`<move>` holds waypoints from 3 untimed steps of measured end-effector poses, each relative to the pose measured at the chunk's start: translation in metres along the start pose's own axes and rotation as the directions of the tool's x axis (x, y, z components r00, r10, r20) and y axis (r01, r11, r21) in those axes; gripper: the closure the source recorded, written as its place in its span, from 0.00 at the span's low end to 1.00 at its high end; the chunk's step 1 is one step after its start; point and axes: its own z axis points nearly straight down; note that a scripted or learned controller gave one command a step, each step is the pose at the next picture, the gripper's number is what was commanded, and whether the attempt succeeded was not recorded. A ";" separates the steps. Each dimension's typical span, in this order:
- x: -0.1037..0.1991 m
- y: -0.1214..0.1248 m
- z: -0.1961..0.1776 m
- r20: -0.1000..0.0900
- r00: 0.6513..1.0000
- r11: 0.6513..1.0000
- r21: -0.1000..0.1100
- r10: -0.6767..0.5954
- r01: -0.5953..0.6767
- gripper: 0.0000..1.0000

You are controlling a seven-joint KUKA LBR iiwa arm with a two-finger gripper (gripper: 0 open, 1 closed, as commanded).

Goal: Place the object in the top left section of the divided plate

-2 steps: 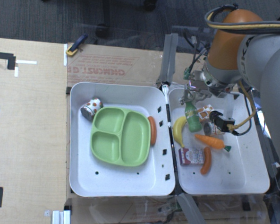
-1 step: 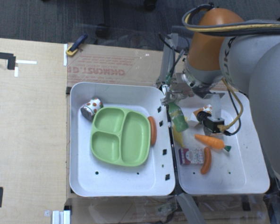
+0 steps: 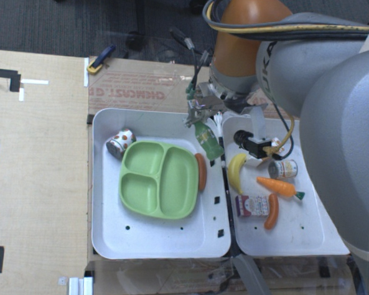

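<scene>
Pale wooden surface (image 3: 32,184) fills the left of my frame, with two white bins — left bin (image 3: 104,232), right bin (image 3: 303,238) — toward the right. My claw (image 3: 202,117) hangs at upper centre over the left bin's far edge, fingers closed on a green bottle (image 3: 208,142) that tilts down just above the green divided plate (image 3: 159,179), near its upper right corner. A sausage (image 3: 202,171) lies against the plate's right rim.

The gripper (image 3: 202,117) holds a green bottle (image 3: 208,141) above the bins' divide, beside the divided plate (image 3: 159,180).
</scene>
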 end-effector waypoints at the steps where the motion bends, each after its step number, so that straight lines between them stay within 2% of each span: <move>1: 0.045 0.012 0.021 0.000 1.000 1.000 0.002 0.015 -0.015 1.00; 2: 0.126 -0.024 -0.004 -0.001 0.990 0.990 0.002 -0.138 0.138 1.00; 3: 0.126 -0.025 -0.004 -0.001 0.990 0.990 0.003 -0.138 0.138 0.00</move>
